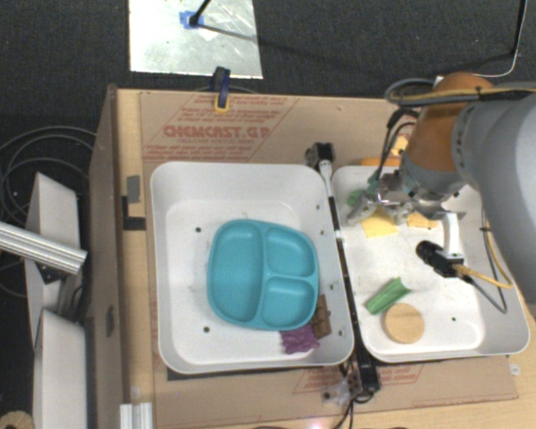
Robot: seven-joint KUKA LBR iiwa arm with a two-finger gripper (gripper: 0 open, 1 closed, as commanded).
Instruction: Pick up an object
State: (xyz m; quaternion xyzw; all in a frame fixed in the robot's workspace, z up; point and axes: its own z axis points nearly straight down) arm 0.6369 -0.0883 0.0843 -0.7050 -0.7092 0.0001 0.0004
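Reaching in over the right white plastic bin [505,333], grey arm with orange band [482,141] hangs low at that bin's far-left corner. Left white bin [174,239] holds teal divided plastic plate [261,273], purple scrap [297,340] at near edge. Right bin: round tan wooden disc [404,323], green cylinder [385,295], yellow flat piece [379,226] beside gripper [381,201]. Gripper opening: cannot tell, nothing visibly held. Best bet: drop straight onto yellow piece, centred, clear of bin wall.
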